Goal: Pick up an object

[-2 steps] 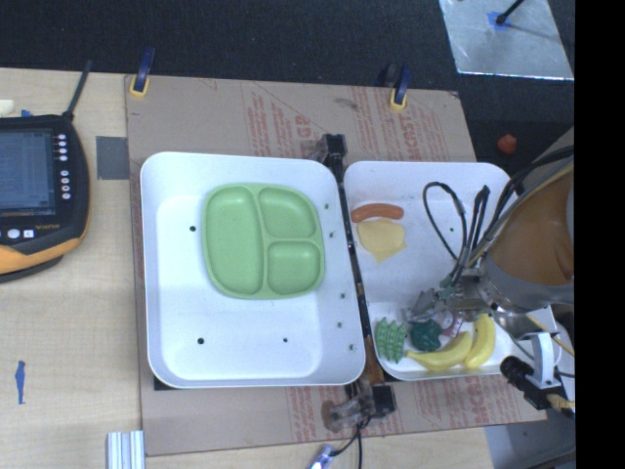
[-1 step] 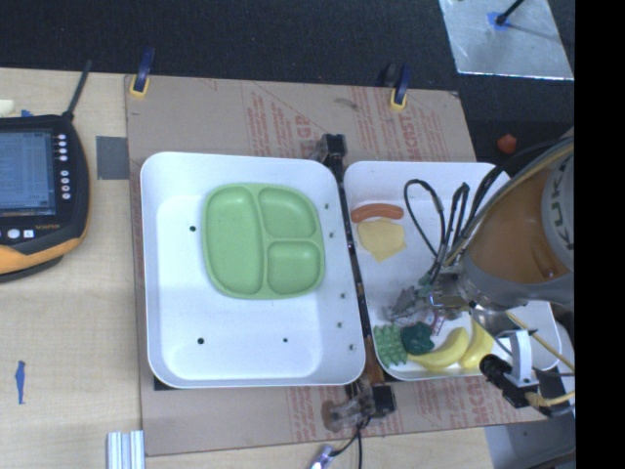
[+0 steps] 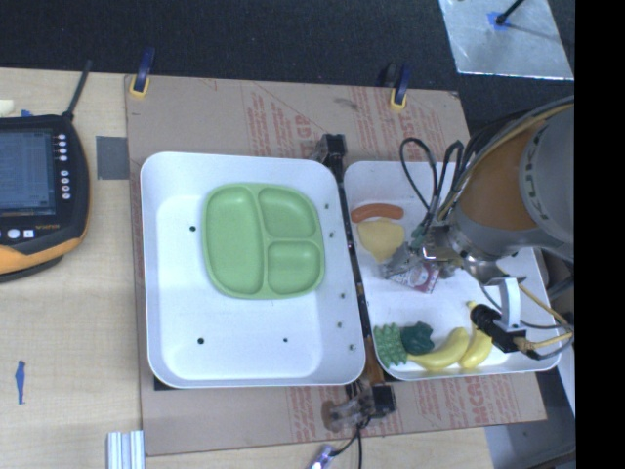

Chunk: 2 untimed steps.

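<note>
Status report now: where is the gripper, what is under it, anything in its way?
Gripper low in right bin, over a crumpled wrapper. Yellow block and sausage close beside. Bananas apart, near front wall.

Two white bins (image 3: 166, 262) counted on counter (image 3: 78, 360). One green divided plate (image 3: 262, 239) seen. Two yellow bananas (image 3: 444, 352) tallied. One sausage (image 3: 377, 211), one yellow block (image 3: 381, 235), one green toy (image 3: 405, 339) noted. One pendant (image 3: 34, 198) logged.
</note>
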Available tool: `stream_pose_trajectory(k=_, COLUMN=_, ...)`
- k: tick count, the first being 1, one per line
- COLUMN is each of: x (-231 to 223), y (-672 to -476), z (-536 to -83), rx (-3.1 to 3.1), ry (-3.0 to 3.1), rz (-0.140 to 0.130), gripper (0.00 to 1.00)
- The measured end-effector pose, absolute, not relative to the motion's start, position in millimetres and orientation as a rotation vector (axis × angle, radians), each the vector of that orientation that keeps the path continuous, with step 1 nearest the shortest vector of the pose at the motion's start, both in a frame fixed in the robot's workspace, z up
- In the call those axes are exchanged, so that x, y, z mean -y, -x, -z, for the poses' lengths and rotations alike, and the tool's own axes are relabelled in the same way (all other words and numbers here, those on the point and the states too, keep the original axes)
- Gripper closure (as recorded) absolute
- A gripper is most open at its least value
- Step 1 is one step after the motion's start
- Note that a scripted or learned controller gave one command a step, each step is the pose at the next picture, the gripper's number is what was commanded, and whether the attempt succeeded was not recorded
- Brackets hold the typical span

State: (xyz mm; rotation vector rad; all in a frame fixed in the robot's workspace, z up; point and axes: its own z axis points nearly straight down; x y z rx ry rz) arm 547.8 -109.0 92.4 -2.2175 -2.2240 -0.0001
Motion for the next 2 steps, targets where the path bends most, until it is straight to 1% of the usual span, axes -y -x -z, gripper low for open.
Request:
stream_pose_trajectory(k=1, x=109.1, y=-548.9, z=-104.3, rx=2.226, ry=2.215, rz=0.004, gripper=1.0)
stream_pose_trajectory(k=2, x=17.5, y=-566.2, z=-191.9, rx=2.224, ry=2.214, rz=-0.002, gripper=1.0)
